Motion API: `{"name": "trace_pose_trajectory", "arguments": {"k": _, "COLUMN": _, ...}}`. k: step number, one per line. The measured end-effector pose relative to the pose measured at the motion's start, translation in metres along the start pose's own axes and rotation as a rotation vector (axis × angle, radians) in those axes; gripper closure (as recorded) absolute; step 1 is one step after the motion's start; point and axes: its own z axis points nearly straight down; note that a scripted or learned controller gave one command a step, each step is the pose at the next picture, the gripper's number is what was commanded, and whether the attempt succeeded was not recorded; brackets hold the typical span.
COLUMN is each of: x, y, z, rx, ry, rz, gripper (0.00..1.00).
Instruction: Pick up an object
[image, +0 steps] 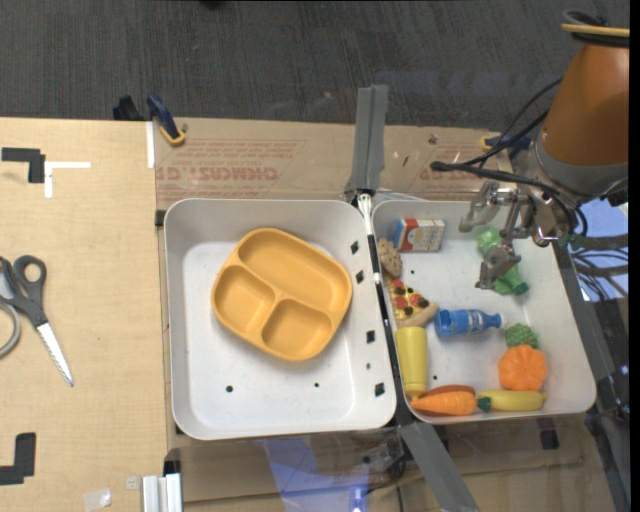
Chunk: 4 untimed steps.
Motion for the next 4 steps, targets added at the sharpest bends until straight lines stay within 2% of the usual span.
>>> {"name": "trace_pose_trajectory", "arguments": {"k": 1, "x": -0.052, "y": -0.028, "z": 0.137, "rx": 0.001, "ry": -0.003, "rz": 0.164, "gripper": 0.00}}
{"name": "trace_pose_trajectory", "arguments": {"k": 2, "x": -0.030, "y": -0.042, "z": 0.150, "rx": 0.001, "ry": -0.002, "rz": 0.190, "gripper": 0.00}}
{"name": "trace_pose_trajectory", "arguments": {"k": 3, "x": -0.029, "y": -0.022, "z": 0.151, "rx": 0.000, "ry": 0.000, "rz": 0.331, "gripper": 0.00}}
{"name": "trace_pose_trajectory", "arguments": {"k": 4, "x": 0.004, "y": 0.004, "z": 0.151, "rx": 0.000, "ry": 0.000, "rz": 0.342, "gripper": 0.00}}
